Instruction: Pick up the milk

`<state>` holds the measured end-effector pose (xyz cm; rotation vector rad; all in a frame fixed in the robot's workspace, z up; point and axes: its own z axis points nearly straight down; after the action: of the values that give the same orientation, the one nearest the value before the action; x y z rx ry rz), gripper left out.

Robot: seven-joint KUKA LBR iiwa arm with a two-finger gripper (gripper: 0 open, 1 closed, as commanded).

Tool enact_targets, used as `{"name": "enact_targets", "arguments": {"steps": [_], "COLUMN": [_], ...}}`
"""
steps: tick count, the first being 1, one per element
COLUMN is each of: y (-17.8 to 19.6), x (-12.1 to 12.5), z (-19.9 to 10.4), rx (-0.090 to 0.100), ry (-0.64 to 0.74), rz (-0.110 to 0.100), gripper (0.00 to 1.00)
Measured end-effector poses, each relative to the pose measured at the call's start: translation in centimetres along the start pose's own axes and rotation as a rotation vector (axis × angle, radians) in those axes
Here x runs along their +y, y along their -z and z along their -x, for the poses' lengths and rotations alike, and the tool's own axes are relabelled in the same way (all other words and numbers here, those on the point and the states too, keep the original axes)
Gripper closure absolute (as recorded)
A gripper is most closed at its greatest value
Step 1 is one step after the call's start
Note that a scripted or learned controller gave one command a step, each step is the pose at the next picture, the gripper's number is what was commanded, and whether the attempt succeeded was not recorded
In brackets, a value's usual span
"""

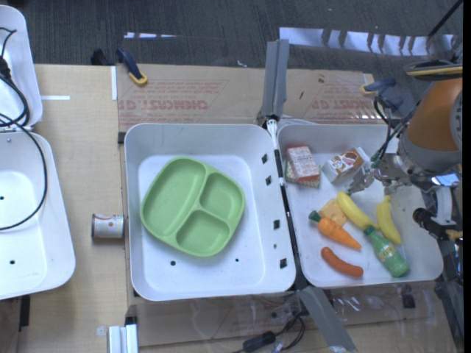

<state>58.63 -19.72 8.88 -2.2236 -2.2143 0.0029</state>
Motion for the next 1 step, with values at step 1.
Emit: {"name": "enact_targets", "arguments": {"steps": [1], "y": [0.53], "x": [-0.04], "z": [0.11], "rx": [0.001], "ry": [-0.002], "rz": [-0.004], "gripper": [1.0]}}
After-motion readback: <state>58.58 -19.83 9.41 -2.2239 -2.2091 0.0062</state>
